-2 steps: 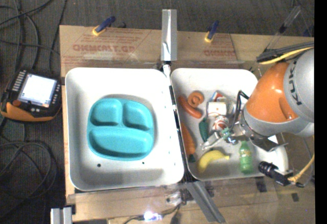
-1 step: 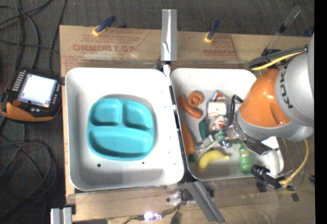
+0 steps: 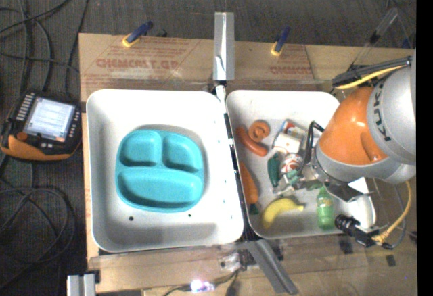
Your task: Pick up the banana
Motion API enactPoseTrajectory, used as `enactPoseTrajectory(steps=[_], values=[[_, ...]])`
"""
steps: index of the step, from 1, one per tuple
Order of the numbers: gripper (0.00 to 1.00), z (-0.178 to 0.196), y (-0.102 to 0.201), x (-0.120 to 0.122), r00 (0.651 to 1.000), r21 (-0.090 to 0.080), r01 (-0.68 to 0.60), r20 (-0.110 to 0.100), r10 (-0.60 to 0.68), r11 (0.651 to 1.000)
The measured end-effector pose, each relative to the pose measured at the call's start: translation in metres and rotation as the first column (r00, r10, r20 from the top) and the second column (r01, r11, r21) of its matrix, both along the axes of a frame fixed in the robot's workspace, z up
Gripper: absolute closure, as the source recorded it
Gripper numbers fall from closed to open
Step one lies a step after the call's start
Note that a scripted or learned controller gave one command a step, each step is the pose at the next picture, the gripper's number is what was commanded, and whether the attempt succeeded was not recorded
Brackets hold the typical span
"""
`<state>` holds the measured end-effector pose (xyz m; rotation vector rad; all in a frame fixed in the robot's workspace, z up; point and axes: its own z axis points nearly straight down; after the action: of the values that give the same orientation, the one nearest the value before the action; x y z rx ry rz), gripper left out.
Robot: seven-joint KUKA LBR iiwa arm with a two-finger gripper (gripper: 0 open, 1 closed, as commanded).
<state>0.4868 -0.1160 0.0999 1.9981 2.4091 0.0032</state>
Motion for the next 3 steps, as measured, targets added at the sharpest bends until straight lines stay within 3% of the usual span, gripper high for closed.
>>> enactPoseTrajectory(steps=[1, 2, 3], values=[[0.00, 0.000, 0.000, 0.000, 1.000, 0.000, 0.000, 0.000, 0.000, 1.000], [0.00, -0.011, -0.011, 0.000, 1.000, 0.007, 0.009, -0.003, -0.009, 1.000], [1.00, -0.001, -0.013, 0.002, 1.000, 0.003, 0.010, 0.002, -0.010, 1.000]])
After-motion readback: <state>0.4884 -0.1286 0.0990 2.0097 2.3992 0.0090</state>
